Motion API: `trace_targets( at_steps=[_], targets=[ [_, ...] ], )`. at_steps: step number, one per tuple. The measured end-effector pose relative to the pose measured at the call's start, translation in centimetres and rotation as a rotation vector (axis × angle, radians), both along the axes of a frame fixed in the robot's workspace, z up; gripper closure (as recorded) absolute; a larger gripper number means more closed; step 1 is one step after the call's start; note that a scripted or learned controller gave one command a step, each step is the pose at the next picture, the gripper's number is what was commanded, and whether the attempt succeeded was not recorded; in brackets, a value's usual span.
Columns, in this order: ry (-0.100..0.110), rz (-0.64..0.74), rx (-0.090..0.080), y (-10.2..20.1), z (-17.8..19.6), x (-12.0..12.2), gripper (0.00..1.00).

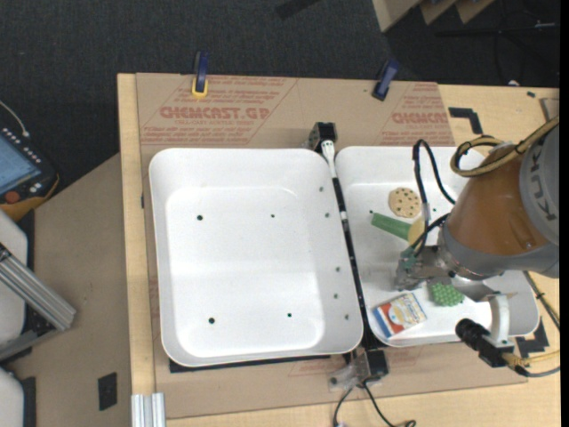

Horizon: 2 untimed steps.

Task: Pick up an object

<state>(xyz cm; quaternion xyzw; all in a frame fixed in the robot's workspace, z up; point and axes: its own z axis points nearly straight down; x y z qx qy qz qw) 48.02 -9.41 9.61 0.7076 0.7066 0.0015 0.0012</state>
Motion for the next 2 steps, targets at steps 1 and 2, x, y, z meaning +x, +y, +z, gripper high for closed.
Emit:
trace_targets(
  at_steps=[1, 2],
  targets=[
    [-0.012, 0.014, 0.002, 9.0, 9.5, 6.8, 1.00],
    [-0.005, 0.005, 0.000, 9.8, 16.4, 5.7, 1.00]
  ],
)
